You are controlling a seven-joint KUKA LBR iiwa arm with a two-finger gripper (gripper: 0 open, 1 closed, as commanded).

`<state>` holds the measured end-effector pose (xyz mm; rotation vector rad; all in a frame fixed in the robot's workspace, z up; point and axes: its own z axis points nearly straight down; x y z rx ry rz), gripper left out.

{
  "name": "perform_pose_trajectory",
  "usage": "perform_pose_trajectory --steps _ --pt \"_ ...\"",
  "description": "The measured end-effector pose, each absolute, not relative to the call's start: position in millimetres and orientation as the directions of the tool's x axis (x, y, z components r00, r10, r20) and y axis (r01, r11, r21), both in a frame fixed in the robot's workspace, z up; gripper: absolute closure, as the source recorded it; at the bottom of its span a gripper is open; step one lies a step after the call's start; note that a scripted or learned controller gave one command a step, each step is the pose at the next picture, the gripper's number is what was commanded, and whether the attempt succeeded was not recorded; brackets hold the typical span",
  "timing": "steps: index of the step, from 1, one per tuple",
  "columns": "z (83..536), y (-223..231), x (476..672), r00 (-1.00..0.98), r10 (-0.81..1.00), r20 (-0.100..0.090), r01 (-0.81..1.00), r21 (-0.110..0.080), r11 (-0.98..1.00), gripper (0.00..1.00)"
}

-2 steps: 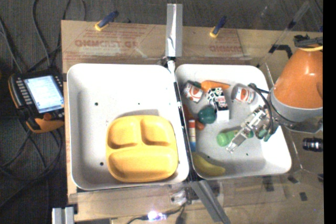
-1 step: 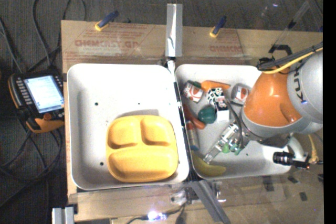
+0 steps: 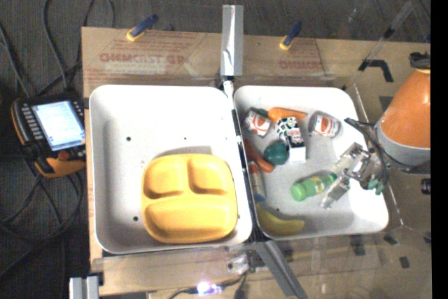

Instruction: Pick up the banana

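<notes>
A: Status on the banana pick?

B: Not started, I'd say. Left bin [image 3: 112, 122] holds one yellow divided tray [image 3: 189, 196]. Right bin [image 3: 364, 217] holds the clutter: green bottle [image 3: 311, 187], orange carrot [image 3: 288, 113], two small cans, a cow-print toy, a teal ball. Banana [image 3: 281, 222] lies flat at the front edge, near the divider.

A: Gripper?

B: Gripper [image 3: 336, 194] sits low at the right side, beside the green bottle, well apart from the banana. Fingers look parted, nothing between them. Reach and grasp both remain.

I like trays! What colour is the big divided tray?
Yellow tray, seen in the camera view, in the left bin.
</notes>
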<state>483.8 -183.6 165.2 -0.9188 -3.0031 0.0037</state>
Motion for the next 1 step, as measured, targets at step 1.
perform_pose_trajectory --steps 1 --pt "167.2 -108.5 488.6 -0.757 0.654 0.004 0.654 0.000 0.757 0.00"
